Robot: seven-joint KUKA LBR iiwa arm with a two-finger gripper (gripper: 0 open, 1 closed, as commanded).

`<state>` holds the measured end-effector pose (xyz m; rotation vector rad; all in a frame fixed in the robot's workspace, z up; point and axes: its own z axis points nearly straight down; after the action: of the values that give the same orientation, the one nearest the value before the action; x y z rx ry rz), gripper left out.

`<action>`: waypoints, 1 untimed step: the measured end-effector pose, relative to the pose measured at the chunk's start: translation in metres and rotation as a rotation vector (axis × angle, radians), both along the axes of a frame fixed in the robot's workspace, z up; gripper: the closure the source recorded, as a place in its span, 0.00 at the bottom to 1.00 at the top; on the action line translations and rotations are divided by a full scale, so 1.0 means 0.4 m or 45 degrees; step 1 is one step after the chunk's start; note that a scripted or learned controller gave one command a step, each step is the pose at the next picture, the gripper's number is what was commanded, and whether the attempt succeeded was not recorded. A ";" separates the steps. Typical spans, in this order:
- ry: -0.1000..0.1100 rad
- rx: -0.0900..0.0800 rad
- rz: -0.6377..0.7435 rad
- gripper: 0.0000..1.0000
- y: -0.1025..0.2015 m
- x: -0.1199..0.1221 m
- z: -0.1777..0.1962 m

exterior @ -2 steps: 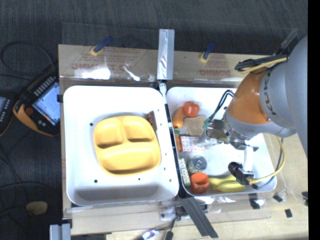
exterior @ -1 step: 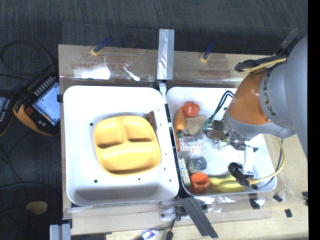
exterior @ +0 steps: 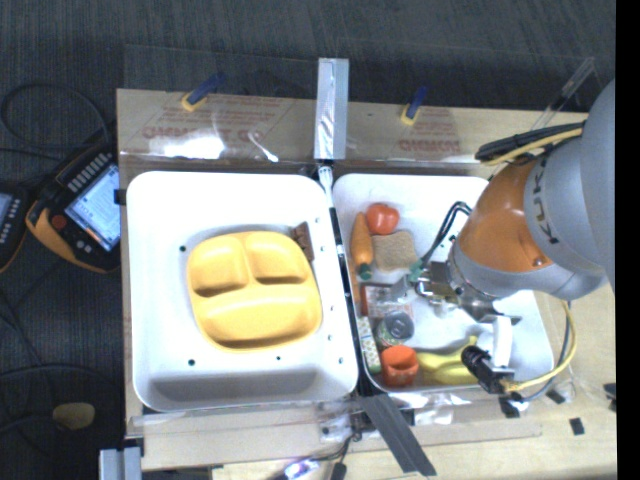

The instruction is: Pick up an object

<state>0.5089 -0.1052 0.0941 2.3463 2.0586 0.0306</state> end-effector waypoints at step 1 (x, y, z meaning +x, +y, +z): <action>-0.005 0.005 0.002 1.00 0.003 0.006 0.030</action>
<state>0.5113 -0.1042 0.1063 2.3448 2.0607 0.0399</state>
